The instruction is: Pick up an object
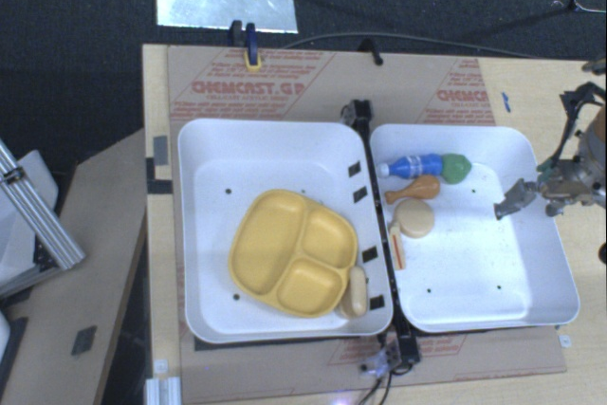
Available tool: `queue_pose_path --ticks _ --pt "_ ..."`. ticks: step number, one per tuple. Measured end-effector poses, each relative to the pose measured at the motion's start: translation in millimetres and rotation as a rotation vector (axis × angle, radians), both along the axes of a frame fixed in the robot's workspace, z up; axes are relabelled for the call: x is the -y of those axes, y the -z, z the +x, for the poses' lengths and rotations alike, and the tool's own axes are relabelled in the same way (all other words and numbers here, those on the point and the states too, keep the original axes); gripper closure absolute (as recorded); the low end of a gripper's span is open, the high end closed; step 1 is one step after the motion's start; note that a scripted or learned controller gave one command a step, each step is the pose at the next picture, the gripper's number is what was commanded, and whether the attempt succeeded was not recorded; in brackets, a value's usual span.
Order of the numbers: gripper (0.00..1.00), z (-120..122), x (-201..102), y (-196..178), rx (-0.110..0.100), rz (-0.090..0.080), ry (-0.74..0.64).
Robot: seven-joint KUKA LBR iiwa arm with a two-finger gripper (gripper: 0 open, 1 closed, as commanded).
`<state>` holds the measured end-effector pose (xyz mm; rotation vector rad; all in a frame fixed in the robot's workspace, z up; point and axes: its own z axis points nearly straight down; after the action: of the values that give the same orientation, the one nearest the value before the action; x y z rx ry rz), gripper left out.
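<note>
The gripper (517, 197) hangs above the right bin (493, 289), near its right wall; I cannot tell if it is open or closed. In the same bin, by the left wall, lie a blue bottle (410, 167), a green ball (455, 167), a toy drumstick (414, 191) and a beige round piece (414, 218). The left bin (204, 204) holds a yellow divided plate (289, 251).

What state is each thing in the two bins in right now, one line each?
Yellow plastic divided tray: lying flat, left bin.
Beige bread roll: against the tray's corner.
Blue plastic bottle: on its side, right bin.
Round tan disc: lying flat.
Gripper: over the right bin.
</note>
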<state>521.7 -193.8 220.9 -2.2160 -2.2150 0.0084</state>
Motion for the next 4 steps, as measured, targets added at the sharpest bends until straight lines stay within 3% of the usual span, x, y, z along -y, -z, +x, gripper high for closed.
queue_pose_path --ticks 1,2,4 --pt "0.00 2.8 -0.5 -6.1 0.011 -0.003 -0.004" --pt "0.00 3.3 -0.9 56.5 0.007 -0.001 -0.002" --pt "0.00 5.3 -8.1 137.9 0.009 -0.002 -0.002"
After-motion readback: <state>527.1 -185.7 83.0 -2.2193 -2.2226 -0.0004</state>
